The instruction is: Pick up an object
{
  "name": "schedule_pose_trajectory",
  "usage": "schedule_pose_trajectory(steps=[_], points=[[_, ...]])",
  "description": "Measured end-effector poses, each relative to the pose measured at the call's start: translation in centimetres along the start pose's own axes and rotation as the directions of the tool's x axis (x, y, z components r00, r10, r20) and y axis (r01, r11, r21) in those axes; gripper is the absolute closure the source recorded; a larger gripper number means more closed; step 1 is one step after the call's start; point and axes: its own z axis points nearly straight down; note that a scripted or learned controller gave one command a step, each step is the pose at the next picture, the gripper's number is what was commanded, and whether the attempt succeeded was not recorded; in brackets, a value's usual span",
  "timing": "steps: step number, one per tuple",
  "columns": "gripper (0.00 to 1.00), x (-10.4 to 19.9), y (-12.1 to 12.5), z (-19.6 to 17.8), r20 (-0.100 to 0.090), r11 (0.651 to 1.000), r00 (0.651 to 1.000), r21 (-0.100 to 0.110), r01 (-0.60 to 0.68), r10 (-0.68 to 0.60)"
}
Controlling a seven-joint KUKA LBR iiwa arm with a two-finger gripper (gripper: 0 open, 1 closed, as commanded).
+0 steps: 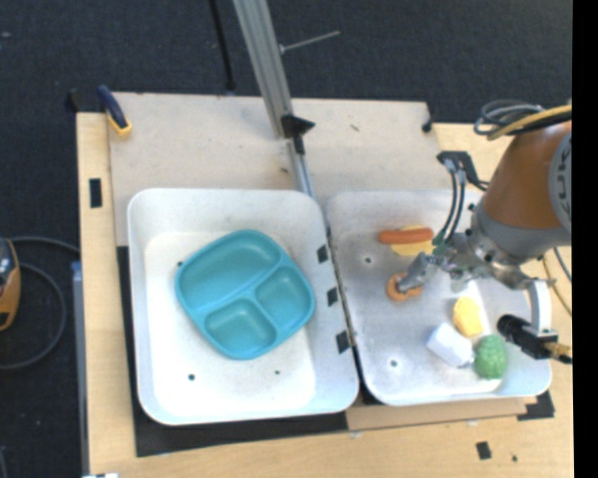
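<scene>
Right bin [379, 366] crowds hot dog [406, 236], lemon [467, 316], broccoli [489, 357] beside claw [416, 279].

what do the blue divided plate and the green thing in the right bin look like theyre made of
Blue divided plate: likely molded plastic, given its uniform colour, smooth soft sheen and rounded compartments. Green thing: rounded and matte with a bumpy look, possibly toy plastic or foam; too small to tell.
</scene>
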Motion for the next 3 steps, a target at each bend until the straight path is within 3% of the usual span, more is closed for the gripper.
schedule_pose_trajectory(steps=[1,2,3], points=[[0.0,-0.1,-0.1,5.3,0.0,1.0,1.0,-0.001,0.0,0.0],[1.0,-0.2,0.2,3.9,0.001,1.0,1.0,-0.009,-0.004,0.004],[1.0,0.7,0.4,-1.8,0.001,1.0,1.0,-0.011,0.004,-0.004]])
